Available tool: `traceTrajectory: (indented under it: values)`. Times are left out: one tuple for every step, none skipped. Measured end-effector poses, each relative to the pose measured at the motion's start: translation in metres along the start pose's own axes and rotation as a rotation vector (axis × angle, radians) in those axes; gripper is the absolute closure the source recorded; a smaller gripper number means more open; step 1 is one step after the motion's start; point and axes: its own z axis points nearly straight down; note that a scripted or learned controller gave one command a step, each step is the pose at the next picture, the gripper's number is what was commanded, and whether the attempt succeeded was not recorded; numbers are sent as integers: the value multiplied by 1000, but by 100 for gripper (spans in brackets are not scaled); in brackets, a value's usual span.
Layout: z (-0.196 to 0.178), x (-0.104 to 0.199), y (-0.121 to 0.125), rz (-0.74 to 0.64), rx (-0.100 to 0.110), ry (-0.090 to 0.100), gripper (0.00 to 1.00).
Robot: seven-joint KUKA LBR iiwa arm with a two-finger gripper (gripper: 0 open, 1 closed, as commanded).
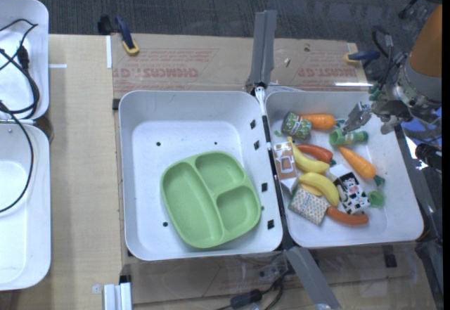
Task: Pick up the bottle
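Note:
The bottle is small and green and lies on its side in the back part of the right bin. My gripper hangs just above and slightly behind the bottle, with the arm coming in from the right. Nothing shows lifted off the bin floor. The bottle lies between an orange carrot on its left and a second carrot in front of it.
The right bin also holds a green can, a red pepper, two bananas, a cow-patterned box, a sausage and a patterned packet. A green divided plate lies in the left bin.

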Motion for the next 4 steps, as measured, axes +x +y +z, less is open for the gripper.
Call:
traceTrajectory:
  values:
    - [89,-15,38,22,-1,-1,0]
    - [137,-19,41,-11,-2,-1,0]
    - [137,-7,78,29,0,0,0]
    - [127,-8,77,26,6,-3,100]
